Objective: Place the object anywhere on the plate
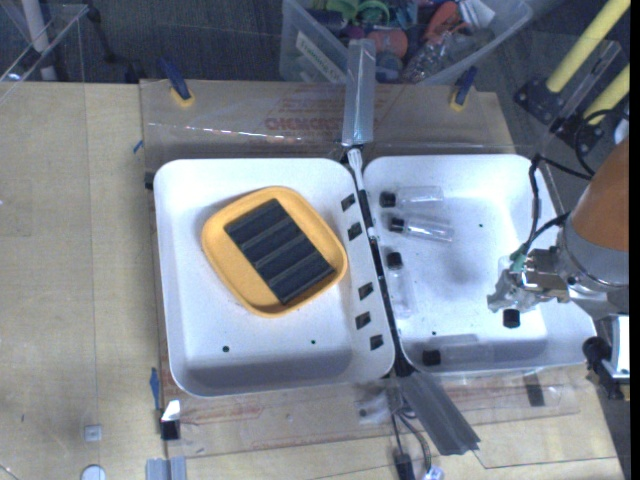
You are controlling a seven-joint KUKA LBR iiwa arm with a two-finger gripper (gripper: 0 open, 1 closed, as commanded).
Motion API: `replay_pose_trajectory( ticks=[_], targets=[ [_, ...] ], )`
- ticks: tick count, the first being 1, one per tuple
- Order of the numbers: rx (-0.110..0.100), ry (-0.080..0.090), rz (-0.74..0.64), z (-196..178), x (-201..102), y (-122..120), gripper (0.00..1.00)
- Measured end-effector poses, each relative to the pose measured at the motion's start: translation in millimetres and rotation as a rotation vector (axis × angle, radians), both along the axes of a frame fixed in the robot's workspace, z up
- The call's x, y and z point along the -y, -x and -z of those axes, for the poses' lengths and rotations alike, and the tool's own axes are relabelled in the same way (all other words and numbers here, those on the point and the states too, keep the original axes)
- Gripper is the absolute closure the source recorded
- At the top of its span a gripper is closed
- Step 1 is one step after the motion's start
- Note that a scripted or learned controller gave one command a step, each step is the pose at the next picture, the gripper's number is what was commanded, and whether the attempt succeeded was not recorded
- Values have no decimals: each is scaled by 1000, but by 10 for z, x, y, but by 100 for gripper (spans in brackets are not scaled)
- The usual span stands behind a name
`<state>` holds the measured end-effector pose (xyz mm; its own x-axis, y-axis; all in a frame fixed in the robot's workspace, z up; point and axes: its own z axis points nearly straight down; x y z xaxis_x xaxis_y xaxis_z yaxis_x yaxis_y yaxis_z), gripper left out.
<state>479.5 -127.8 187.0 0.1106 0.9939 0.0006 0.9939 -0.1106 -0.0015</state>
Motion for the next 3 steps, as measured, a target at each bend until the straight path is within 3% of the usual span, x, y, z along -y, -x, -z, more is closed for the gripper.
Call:
replay_pose_trajectory(
  ticks=[1, 3],
  targets=[
    [0, 0, 0, 0, 0, 0, 0],
    [2, 2, 86, -583, -478, -3, 0]
  ],
)
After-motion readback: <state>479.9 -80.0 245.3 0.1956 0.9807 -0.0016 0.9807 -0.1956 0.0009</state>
